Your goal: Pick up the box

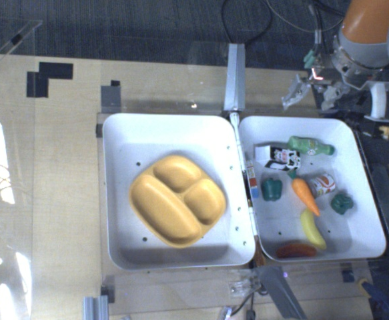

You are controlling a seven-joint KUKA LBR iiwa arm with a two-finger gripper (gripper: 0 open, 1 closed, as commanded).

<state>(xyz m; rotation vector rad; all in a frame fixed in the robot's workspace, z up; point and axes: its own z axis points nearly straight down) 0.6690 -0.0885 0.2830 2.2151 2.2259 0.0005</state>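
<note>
At the near edge of the right bin (371,179), a dark red sausage-shaped piece (296,250) is lying closest to the camera, with a yellow banana (312,229) just behind it.

The pincer (312,93) is hanging above the worktop (61,179) beyond the far rim of the right bin, under the grey wrist and orange band of the arm (371,19). Its fingers (294,95) are standing spread apart, and nothing is sitting between them.

The box (278,157), white with black markings, is lying in the far left part of the right bin, nearer the camera than the pincer and a little to its left, well apart from it. A green bottle (310,146) is lying on its side just to the right of the box. In front of the box a green pepper (271,189) is sitting beside an orange carrot (305,195), with a red-and-white can (323,183) touching the carrot's right side and a dark green piece (341,203) farther right.

In the left bin (124,245), a large yellow lumpy bread-like thing (177,199) is taking up the middle.
</note>
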